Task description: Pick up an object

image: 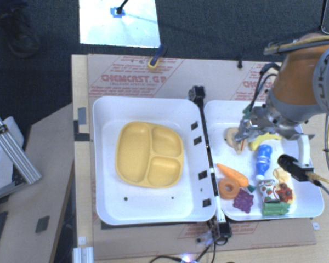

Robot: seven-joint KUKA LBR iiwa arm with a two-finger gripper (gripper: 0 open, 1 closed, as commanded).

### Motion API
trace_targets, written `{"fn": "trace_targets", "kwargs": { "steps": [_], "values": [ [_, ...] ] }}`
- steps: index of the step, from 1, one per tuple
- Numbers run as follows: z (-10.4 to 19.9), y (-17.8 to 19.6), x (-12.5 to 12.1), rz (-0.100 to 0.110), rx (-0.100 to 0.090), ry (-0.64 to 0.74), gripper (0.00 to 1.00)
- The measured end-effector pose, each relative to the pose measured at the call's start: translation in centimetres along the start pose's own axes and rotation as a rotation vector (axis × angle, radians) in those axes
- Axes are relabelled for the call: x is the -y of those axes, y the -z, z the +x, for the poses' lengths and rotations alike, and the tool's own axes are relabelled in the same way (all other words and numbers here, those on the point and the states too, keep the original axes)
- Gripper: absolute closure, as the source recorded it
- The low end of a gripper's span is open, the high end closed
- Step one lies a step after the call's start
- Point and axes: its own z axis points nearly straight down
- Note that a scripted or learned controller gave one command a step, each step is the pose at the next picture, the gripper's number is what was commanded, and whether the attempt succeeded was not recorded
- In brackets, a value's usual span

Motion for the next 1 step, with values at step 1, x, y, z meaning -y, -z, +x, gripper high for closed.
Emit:
{"fn": "trace_targets", "kwargs": {
  "steps": [1],
  "values": [
    [1.07,1.23,0.32,0.000,-0.001,0.004,1.00]
  ]
}}
